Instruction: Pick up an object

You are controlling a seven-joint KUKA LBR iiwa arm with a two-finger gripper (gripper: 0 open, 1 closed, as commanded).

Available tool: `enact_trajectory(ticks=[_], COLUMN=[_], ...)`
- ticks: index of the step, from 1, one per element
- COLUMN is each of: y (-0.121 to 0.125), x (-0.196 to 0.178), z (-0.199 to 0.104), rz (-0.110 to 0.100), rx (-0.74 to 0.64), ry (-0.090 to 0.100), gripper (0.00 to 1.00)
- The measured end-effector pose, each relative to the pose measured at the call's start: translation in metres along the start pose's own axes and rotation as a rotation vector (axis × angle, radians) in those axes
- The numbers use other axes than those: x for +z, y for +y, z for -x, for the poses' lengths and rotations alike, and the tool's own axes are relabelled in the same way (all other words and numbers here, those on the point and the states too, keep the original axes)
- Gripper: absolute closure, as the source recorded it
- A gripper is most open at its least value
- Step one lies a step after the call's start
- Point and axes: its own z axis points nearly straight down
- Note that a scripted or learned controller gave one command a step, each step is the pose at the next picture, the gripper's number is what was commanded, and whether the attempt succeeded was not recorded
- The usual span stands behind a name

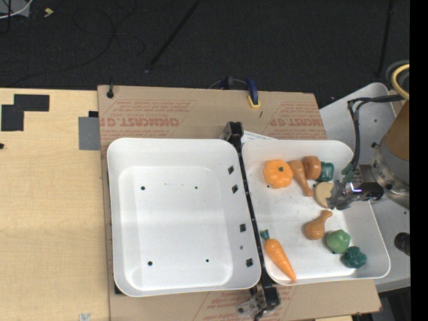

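Carrot (280,259) hugs the right bin's (374,273) near-left rim.

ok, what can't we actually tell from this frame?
- Gripper: too small and blurred in the camera view to tell how it stands, or whether it holds anything.
- Pale round thing beside it: partly covered by the gripper; what it is stays unclear.
- Teal thing at the right bin's far side: tucked behind a brown piece, shape unclear.
- Arm: cut off by the right edge.
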Motion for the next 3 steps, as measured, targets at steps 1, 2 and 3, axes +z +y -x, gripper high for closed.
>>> enact_trajectory(ticks=[1,2,3], y=[-0.003,-0.003,-0.002], x=[-0.003,0.043,0.022], z=[0.105,0.083,0.100], rz=[-0.015,-0.020,-0.015], rx=[0.006,-0.002,-0.001], ry=[-0.001,0.007,0.003], gripper=[1.00,1.00,1.00])
